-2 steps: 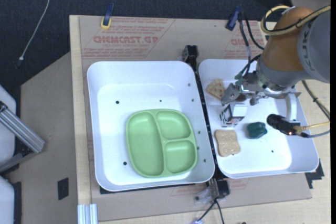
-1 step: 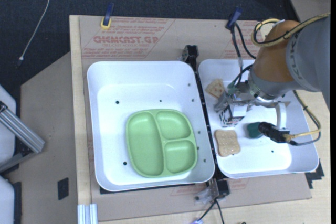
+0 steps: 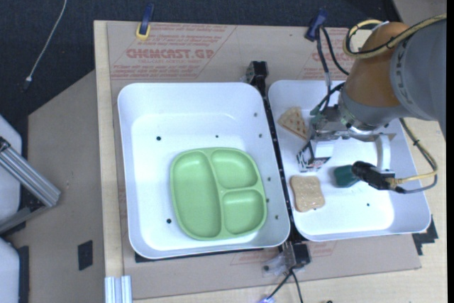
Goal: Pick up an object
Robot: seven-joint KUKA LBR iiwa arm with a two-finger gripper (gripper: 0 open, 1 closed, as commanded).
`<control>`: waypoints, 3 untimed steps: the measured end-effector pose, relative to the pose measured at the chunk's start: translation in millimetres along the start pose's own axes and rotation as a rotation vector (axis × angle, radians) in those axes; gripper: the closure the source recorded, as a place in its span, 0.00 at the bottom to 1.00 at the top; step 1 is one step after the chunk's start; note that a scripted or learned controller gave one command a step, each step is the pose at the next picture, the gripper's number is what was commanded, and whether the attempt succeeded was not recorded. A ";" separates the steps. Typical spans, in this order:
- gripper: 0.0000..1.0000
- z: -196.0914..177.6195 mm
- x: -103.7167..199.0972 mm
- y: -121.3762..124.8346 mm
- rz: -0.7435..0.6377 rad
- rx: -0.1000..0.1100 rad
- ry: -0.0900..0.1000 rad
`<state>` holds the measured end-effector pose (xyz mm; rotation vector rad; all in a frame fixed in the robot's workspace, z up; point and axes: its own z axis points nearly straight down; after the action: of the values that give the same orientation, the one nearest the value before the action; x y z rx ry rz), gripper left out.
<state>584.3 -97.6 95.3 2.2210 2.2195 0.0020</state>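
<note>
Gripper [image 3: 312,152] low in the right bin [image 3: 369,223], near its left wall; whether its fingers are spread or closed, or touching anything, cannot be told from the view. Right bin holds three loose items: one tan wedge [image 3: 293,122] just left of the gripper, one tan slab [image 3: 307,193] below it, one teal object [image 3: 345,175] beside a black piece of the arm. Left bin [image 3: 142,110] holds one green divided tray [image 3: 216,191] with three compartments. Both bins sit side by side on a cardboard sheet [image 3: 170,46] over the table.
</note>
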 end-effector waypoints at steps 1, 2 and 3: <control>1.00 -64.0 -0.8 1.2 -0.001 -0.004 -0.001; 1.00 -110.3 3.5 8.7 -0.002 -0.004 -0.001; 1.00 -169.7 -5.6 13.0 -0.001 -0.006 -0.002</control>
<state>596.9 -103.1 265.0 2.2161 2.2168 0.0062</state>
